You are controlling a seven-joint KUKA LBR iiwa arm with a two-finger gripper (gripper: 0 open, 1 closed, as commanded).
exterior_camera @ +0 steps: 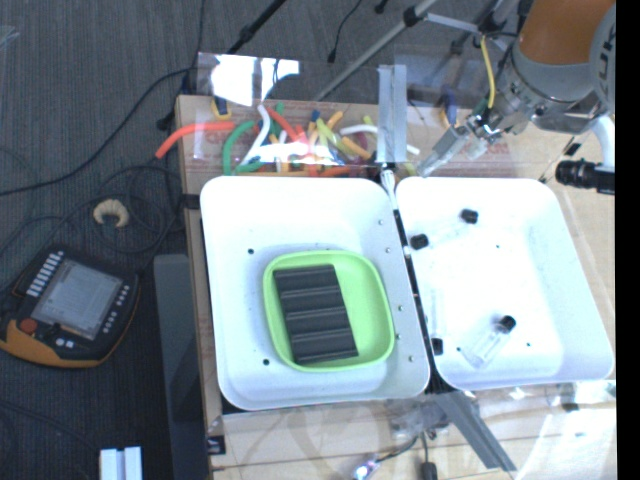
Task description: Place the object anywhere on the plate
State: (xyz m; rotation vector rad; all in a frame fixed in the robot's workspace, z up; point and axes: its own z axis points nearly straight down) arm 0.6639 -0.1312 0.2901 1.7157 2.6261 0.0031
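Observation:
A green plate (375, 308) lies in the left white bin (235, 268). A dark grey ridged block (315, 313) rests flat across the plate's middle. In the right bin (560, 268), a small clear vial with a black cap (488, 341) lies on its side near the front. My gripper (478, 128) hangs above the back edge of the right bin, well away from the vial and the plate. Nothing shows between its fingers.
Two small black pieces (468, 215) (418, 240) sit near the back left of the right bin. Coloured tubes (300, 138) are heaped behind the left bin. A teach pendant (70, 303) lies on the floor to the left.

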